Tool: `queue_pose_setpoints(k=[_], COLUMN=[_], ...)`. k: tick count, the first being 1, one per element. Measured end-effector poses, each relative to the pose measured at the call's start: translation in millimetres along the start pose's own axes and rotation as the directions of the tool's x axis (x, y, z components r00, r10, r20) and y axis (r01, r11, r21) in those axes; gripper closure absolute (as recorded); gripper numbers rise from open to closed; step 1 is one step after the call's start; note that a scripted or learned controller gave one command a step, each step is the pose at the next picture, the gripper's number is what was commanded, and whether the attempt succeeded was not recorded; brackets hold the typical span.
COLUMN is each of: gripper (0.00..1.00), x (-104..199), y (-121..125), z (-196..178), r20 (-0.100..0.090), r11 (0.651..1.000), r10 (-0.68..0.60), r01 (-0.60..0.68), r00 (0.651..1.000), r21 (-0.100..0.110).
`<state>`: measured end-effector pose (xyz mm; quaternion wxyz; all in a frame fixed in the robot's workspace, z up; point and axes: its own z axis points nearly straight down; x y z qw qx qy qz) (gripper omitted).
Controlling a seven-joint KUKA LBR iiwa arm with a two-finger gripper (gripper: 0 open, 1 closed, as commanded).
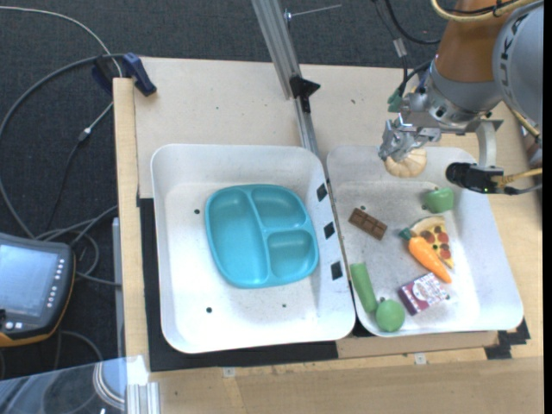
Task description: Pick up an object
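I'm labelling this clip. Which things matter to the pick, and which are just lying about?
In the job:
gripper
bread roll under it
right bin

Lying about:
blue tray
chocolate
carrot
pizza slice
cucumber
lime
green apple
purple packet

Honestly nothing readable here. The small purple packet (424, 293) in the right bin (504, 266) has some print on its front, but it's way too tiny and blurry to make out. The screen (28, 285) at the left edge shows no legible text either.
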<state>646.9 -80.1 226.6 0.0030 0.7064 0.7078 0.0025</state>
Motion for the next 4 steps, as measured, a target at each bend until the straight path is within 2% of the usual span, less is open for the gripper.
queue_pose_setpoints(k=[1, 2, 3, 4], gripper=[1.00, 1.00, 1.00, 1.00], x=[9, 61, 102, 156], y=[4, -11, -30, -61], z=[-49, -34, -21, -12], r20=[0.000, -0.003, -0.002, -0.003], r11=[1.000, 1.000, 1.000, 1.000], r10=[0.000, -0.003, -0.001, -0.004], r01=[0.000, 0.003, 0.001, 0.004], r00=[1.000, 1.000, 1.000, 1.000], r21=[0.001, 0.012, 0.012, 0.013])
